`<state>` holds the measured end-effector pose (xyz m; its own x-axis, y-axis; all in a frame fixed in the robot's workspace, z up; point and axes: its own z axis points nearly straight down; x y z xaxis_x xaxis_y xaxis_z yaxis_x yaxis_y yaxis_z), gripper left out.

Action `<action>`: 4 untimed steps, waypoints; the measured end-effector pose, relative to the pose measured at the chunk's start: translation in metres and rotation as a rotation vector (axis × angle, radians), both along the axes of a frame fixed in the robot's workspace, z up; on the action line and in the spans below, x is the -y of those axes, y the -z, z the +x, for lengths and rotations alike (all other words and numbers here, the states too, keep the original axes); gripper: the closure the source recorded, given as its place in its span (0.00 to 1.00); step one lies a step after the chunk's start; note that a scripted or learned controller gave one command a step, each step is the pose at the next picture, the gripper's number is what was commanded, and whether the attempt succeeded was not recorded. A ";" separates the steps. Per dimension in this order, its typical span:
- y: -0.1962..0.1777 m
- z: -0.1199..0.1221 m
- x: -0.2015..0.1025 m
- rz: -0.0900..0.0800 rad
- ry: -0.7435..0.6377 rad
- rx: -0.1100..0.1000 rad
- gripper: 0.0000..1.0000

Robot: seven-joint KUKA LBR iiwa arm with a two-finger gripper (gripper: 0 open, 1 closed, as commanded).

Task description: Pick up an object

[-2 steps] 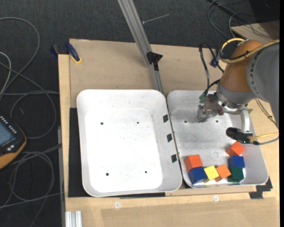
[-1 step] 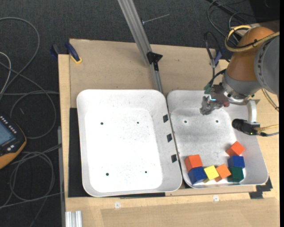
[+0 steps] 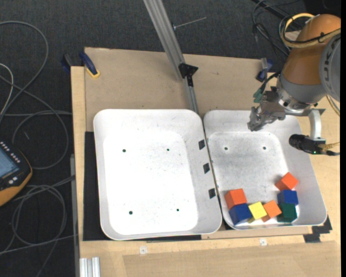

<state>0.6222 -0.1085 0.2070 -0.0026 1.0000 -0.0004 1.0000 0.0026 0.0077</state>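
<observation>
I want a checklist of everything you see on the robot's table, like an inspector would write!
Surface: wooden bench with two white bins, left bin and right bin, side by side.
Job's things: blocks clustered in the right bin's near corner: two orange blocks, a smaller orange one, yellow block, two blue blocks, green block.
Clutter: blue clamps at the bench's far corners.
Gripper: gripper above the right bin's far edge, away from the blocks, holding nothing.
Cables: cords on the floor at left; more behind the arm.
Surroundings: metal pole; handheld device on dark carpet.
</observation>
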 end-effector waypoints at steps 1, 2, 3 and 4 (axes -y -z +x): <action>-0.059 0.011 -0.004 -0.001 0.000 0.002 1.00; -0.079 0.012 -0.005 0.000 0.001 -0.002 1.00; -0.062 -0.007 -0.051 0.003 -0.002 -0.012 1.00; -0.047 -0.036 -0.093 0.003 -0.002 -0.012 1.00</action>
